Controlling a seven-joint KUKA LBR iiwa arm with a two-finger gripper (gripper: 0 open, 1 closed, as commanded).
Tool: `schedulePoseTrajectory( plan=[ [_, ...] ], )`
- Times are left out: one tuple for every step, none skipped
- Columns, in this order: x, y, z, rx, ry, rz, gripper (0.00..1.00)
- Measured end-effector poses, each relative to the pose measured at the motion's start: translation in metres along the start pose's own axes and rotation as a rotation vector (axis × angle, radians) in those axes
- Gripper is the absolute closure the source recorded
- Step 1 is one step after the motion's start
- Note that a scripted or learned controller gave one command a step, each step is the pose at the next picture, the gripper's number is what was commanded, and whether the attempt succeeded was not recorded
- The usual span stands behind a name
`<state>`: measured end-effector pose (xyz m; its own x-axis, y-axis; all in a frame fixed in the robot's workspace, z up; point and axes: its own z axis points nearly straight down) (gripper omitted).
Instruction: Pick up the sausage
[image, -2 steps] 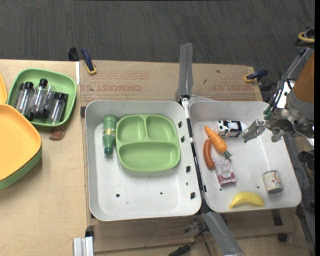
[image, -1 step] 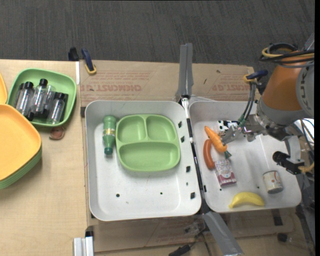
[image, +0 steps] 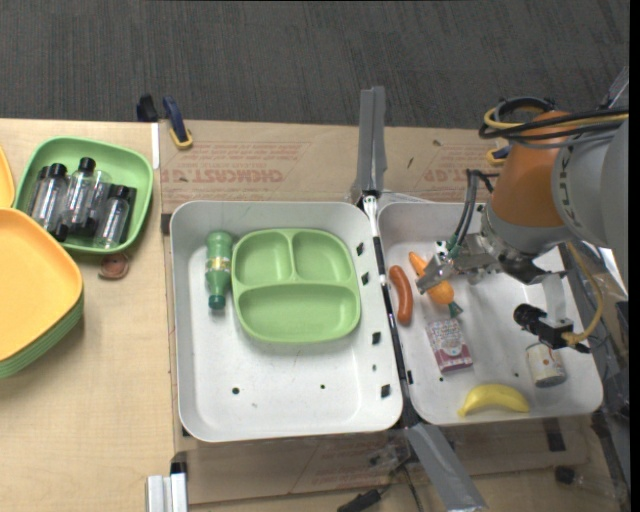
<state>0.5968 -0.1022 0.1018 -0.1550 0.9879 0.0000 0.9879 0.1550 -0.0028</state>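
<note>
Sausage by the wall of the right bin.
Long orange-red sausage (image: 402, 294) lies in the shallow white right bin (image: 575, 400), near the grey tool (image: 447, 268); how wide the tool stands, I cannot tell.

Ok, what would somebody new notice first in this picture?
Probably the grey arm with its orange band, reaching from the right over the right bin. Next, the green divided plate in the left bin, a green bottle beside it. The sausage lies along the right bin's left wall.
</note>
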Motion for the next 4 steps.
schedulePoseTrajectory(
  plan=[
    [-0.001,0.000,-0.009,0.000,0.000,0.003,1.00],
    [0.021,0.066,-0.090,-0.003,-0.002,-0.002,1.00],
    [-0.011,0.000,0.007,-0.002,-0.001,-0.258,1.00],
    [-0.095,-0.036,0.010,-0.003,-0.002,-0.179,1.00]
  ],
)
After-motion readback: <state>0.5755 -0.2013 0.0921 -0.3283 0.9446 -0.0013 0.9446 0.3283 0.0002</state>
